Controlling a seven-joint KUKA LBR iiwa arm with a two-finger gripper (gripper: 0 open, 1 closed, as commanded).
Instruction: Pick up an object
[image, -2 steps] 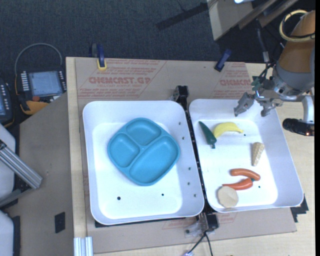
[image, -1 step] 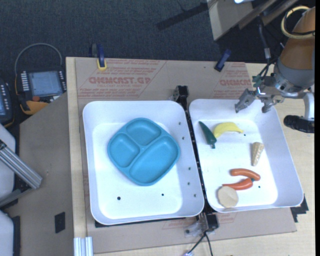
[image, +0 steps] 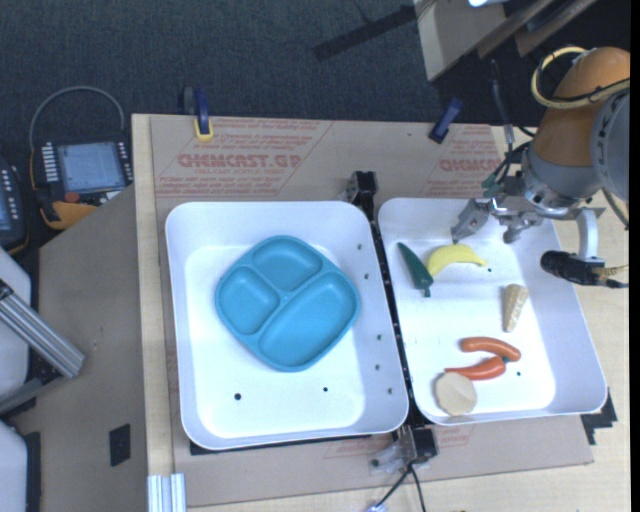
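Gripper (image: 490, 222) open wide, holds nothing, hangs over right bin (image: 560, 400); banana (image: 455, 259) lies just below-left of it, green pepper (image: 414, 268) touching banana

— What are the two shallow white bins (image: 200, 395) made of?
— Smooth plastic, faintly glossy, as is the blue divided plastic plate (image: 287, 301).
— And beneath them?
— A matt brown cardboard sheet (image: 320, 150) with red print, on dark carpet-like flooring (image: 250, 60).
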